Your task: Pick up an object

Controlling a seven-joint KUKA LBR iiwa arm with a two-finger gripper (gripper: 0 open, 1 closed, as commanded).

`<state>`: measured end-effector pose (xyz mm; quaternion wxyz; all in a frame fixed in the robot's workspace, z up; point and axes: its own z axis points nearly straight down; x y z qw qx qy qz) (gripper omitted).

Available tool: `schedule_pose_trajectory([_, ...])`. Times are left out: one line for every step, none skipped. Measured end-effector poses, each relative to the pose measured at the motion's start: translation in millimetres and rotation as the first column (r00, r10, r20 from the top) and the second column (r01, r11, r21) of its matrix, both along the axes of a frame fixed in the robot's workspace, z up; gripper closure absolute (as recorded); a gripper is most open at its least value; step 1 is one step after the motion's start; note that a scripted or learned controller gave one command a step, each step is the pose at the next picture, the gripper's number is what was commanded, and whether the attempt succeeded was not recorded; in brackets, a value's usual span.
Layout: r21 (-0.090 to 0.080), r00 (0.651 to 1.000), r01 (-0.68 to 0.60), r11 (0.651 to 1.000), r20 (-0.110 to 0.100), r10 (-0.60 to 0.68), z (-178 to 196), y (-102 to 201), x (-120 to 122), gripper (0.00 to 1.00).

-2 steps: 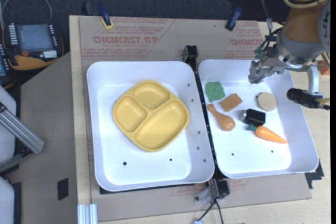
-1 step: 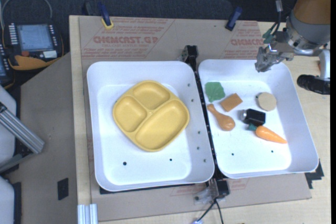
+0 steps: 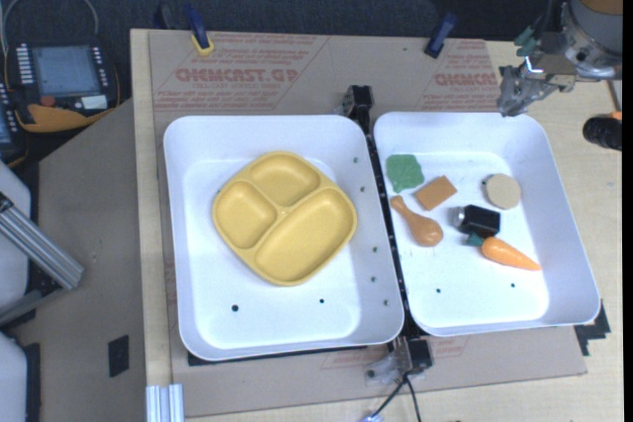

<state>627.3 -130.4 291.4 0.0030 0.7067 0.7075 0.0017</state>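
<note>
We see two smooth, slightly glossy white plastic bins (image 3: 188,212) on a matt cardboard-like sheet (image 3: 297,64). The yellow divided plate (image 3: 285,215) looks like smooth matt plastic.

The bench (image 3: 297,64), surfaced with printed brown board, carries two shallow white bins side by side: left bin (image 3: 198,311), right bin (image 3: 554,301).

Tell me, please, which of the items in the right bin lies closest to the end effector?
The round beige disc, at the bin's upper right, lies closer to the end effector than the carrot or black block.
</note>
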Motion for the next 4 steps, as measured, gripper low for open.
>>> schedule_pose_trajectory([0.001, 1.000, 0.001, 1.000, -0.008, 0.000, -16, 46, 6, 1.00])
schedule_pose_trajectory([0.002, 1.000, -0.002, 1.000, -0.010, 0.002, -26, 92, 13, 1.00])
schedule_pose_trajectory([0.002, 1.000, -0.002, 1.000, -0.010, 0.002, -44, 139, 8, 1.00])
schedule_pose_trajectory([0.002, 1.000, -0.001, 1.000, -0.010, 0.001, -60, 190, 9, 1.00])
